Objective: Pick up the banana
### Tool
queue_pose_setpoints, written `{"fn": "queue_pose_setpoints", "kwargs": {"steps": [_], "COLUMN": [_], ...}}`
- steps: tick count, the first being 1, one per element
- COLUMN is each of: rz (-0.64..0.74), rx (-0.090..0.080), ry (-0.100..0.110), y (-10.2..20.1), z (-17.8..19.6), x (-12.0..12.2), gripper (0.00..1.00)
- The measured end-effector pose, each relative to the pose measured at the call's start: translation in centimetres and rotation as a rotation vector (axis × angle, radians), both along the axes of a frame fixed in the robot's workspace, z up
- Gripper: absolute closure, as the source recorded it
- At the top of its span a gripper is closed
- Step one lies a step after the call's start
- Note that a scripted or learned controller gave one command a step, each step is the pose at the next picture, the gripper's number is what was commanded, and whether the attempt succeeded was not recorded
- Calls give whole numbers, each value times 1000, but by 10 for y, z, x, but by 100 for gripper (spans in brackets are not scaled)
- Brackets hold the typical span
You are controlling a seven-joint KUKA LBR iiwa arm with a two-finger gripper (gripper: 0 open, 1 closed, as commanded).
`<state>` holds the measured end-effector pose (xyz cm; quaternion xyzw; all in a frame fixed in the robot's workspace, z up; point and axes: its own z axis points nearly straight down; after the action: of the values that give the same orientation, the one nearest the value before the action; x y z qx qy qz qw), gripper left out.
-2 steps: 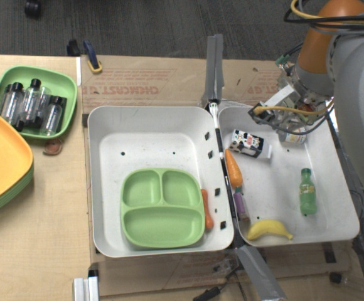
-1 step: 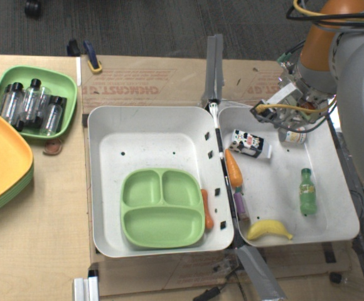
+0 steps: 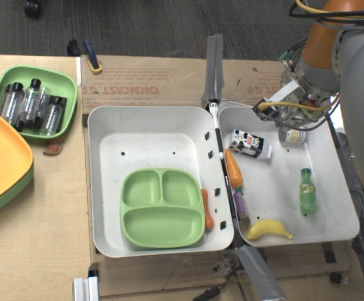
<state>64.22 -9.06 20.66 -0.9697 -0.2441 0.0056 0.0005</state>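
The yellow banana (image 3: pixel 270 230) lies at the front edge of the right bin (image 3: pixel 339 168), curved side up, near the bin's front left corner. My gripper (image 3: pixel 291 125) hangs over the back of the same bin, well behind the banana and a little to its right. Cables and the wrist hide its tip. Nothing touches the banana.
The right bin also holds a green bottle (image 3: pixel 306 192), a carrot (image 3: pixel 233 169), a black and white box (image 3: pixel 248 143) and a purple item (image 3: pixel 240 204). In the left bin (image 3: pixel 107 168) sit a green divided plate (image 3: pixel 163 207) and an orange stick (image 3: pixel 206 208). Orange plates (image 3: pixel 0 162) and a green tray of bottles (image 3: pixel 34 102) stand to the left.
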Motion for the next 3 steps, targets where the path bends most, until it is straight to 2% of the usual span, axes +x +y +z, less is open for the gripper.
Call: {"fn": "queue_pose_setpoints", "kwargs": {"steps": [1,2,3], "rz": [2,93,-99], "rx": [-1,3,1], "ry": [3,-6,-7], "y": [-1,-96,-84], "z": [8,-44,-32], "x": [0,-21,-12], "gripper": [100,100,100]}}
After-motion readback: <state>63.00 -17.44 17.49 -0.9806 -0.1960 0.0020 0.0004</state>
